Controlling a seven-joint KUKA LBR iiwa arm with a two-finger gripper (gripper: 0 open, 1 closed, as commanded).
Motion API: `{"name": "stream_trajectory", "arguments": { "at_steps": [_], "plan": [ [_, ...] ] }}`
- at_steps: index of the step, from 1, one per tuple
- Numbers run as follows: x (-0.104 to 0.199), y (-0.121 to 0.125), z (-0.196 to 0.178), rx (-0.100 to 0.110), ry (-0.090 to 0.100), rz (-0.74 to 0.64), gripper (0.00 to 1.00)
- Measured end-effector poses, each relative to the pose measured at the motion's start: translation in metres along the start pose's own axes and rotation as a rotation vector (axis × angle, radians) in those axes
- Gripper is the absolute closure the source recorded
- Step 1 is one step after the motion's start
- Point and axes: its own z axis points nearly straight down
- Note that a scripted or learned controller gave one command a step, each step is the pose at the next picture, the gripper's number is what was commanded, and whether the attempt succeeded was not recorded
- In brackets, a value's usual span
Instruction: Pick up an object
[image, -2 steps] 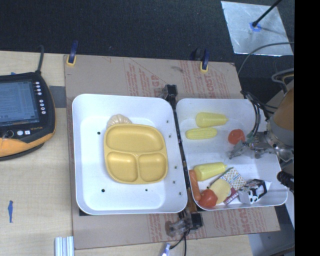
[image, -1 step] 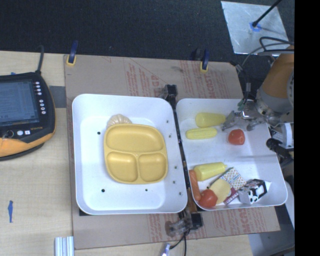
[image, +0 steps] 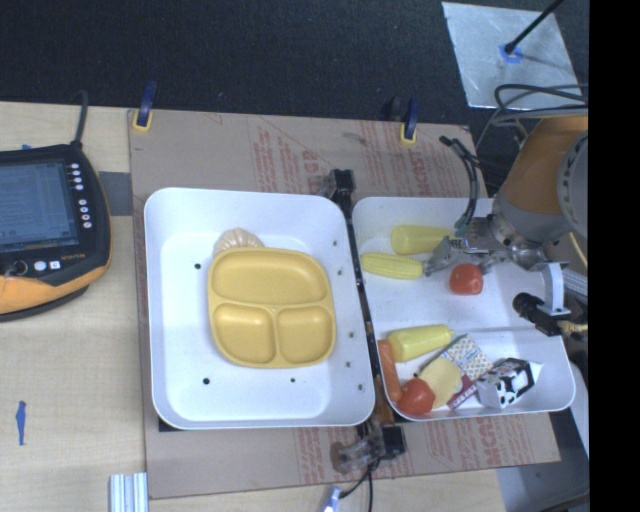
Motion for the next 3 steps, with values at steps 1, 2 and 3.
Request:
{"name": "stream_trajectory", "arguments": {
  "at_steps": [1, 2, 3],
  "plan": [
    [-0.001, 0.000, -0.011, 0.001, 0.000, -0.002, 1.00],
    [-0.001, 0.000, -0.010, 0.002, 0.000, -0.002, 0.00],
    [-0.022, -0.029, 0.000, 0.001, 0.000, 0.001, 0.00]
  ]
}}
